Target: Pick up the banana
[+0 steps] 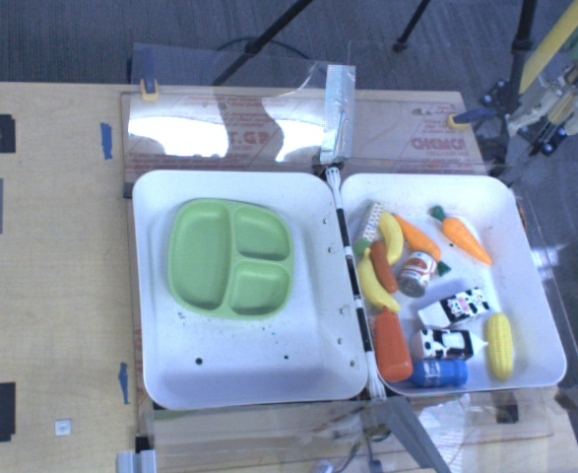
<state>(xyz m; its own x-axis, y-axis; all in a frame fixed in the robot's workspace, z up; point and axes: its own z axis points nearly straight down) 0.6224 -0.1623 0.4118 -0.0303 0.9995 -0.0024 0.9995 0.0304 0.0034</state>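
Note:
A yellow banana [376, 285] lies along the left wall of the right bin [535, 264], running lengthwise toward the front. A second, shorter yellow banana-like piece [392, 236] lies just behind it, and a reddish sausage-like toy [383, 263] rests between them. My gripper [555, 114] hangs at the top right, outside and behind the right bin and far from the banana. It looks small and cluttered there. Nothing from the bin is seen in it.
Crowded around the banana are two carrots [463, 237], a can [417, 272], two cow-patterned toys [463, 305], a corn cob [500, 345], a red bottle [392, 347] and a blue item [439, 372]. The left bin [151, 363] holds a green divided plate [229, 257].

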